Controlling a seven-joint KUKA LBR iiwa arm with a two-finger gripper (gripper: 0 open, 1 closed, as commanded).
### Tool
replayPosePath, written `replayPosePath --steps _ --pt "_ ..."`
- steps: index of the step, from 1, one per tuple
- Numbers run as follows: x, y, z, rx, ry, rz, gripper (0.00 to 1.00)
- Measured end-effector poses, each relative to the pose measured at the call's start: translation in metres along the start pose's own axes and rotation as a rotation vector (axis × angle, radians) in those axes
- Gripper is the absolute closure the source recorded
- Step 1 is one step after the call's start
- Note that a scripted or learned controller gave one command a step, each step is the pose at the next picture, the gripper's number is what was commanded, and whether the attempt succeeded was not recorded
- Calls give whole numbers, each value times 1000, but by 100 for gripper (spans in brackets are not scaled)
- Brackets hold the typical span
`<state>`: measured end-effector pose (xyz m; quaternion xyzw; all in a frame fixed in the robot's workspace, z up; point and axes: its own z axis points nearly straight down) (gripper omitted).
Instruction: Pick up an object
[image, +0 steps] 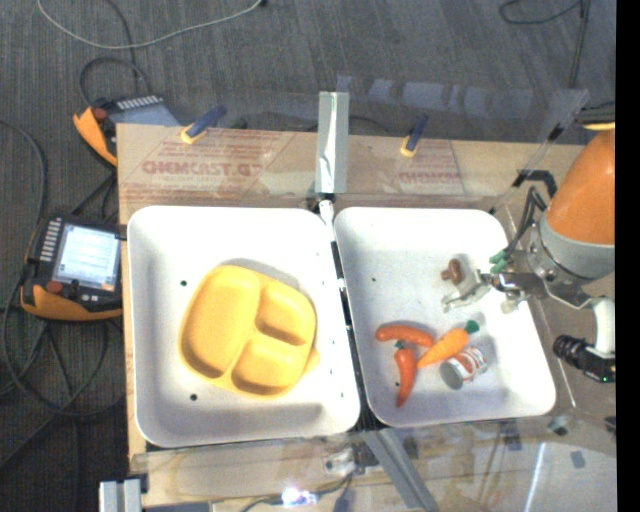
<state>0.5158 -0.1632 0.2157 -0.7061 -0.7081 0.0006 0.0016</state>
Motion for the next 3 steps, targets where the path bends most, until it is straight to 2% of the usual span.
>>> replayPosePath --steps 1,2,3 --pt "18 -26 118 0 1 86 0" --pt "18 -26 110 3 3 87 100" --pt "79 54 22 0 -2 -47 100"
